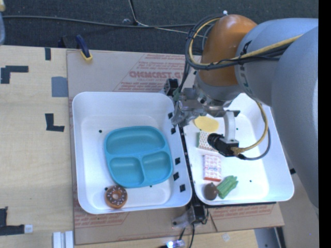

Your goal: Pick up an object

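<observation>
My gripper (179,113) hangs low over the upper left corner of the right bin (269,190), close to the divider between the two bins. Just to its right lies a flat yellow piece (207,123), partly under the wrist. Below that lie a checked red-and-white packet (205,140) and a second red-and-white packet (212,168). A green object (227,186) and a small brown object (210,191) rest near that bin's front edge. I see nothing held by the gripper.
The left bin (85,138) holds a blue divided plate (138,155) and a sprinkled chocolate donut (116,197) in its front left corner. The bulky grey arm (289,81) covers the right bin's back right part. A black cable connector (223,145) hangs over the packets.
</observation>
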Tool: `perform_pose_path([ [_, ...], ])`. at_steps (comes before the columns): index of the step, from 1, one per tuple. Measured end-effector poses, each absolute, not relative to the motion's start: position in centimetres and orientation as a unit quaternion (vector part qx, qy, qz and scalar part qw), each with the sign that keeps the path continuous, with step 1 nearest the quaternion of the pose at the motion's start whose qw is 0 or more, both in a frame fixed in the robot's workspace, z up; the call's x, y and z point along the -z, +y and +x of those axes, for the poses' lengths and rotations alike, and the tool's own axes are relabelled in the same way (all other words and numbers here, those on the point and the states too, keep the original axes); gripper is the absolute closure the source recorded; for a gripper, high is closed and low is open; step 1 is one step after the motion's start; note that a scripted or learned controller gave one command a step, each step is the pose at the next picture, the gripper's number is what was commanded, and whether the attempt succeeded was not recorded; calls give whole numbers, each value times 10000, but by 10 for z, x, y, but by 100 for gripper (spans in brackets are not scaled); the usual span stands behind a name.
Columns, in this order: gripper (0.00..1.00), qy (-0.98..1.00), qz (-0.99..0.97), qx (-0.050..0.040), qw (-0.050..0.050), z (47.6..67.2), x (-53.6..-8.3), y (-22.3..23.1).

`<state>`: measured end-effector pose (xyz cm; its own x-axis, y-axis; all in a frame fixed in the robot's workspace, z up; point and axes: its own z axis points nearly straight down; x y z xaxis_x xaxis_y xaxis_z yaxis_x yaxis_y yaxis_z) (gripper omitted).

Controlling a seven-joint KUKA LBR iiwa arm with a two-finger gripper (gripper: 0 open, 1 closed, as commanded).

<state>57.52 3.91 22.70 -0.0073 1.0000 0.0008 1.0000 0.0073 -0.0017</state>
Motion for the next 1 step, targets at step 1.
perform_pose_path([
  [1, 100, -7095, -7048, -6, 9, 587, -215, 94],
])
